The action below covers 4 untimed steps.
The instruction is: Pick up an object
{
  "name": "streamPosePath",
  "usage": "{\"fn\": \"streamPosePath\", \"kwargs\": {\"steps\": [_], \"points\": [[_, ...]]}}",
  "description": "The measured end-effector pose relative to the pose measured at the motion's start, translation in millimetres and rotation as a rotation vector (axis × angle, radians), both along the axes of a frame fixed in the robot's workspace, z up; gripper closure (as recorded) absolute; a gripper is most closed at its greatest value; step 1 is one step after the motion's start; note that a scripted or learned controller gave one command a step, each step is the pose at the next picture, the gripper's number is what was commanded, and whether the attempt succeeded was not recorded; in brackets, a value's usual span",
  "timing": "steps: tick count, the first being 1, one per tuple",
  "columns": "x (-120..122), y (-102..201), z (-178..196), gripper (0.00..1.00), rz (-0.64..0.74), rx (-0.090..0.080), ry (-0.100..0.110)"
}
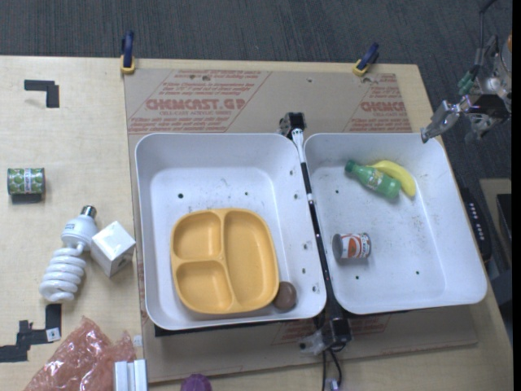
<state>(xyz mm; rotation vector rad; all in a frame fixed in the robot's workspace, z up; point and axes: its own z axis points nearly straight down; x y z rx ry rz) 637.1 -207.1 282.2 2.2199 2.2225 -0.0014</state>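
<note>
1. Three objects are lying in the right bin (456, 283): green bottle (373, 178) touching banana (399, 175), can (352, 246) apart.
2. Gripper (435, 125) is hovering at the bin's far-right corner; finger state cannot be told.
3. Risk: bottle and banana, both rounded, could be rolling away or getting grabbed together.

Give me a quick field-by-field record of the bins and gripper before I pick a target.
left bin: yellow divided plate, small brown ball touching the plate's lower right corner
right bin: green bottle lying beside a banana, touching it; small can on its side, apart from both
gripper: above the right bin's upper right corner, holding nothing visible
off-bin items: light bulb, white cube, green can on the bench, left
suggested target: small can, probably easiest since it lies alone
</note>
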Motion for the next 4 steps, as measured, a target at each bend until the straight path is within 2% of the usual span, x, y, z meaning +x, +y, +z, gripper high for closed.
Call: {"fn": "streamPosePath", "kwargs": {"steps": [1,2,3,4], "points": [[-15,-12,-175,0.0,0.002,0.003,-0.002],[-14,-13,-165,1.0,0.003,0.0,-0.004],[-14,-13,-165,0.0,0.003,0.0,-0.004],[-50,33,-190,0.0,-0.001,0.0,0.0]]}}
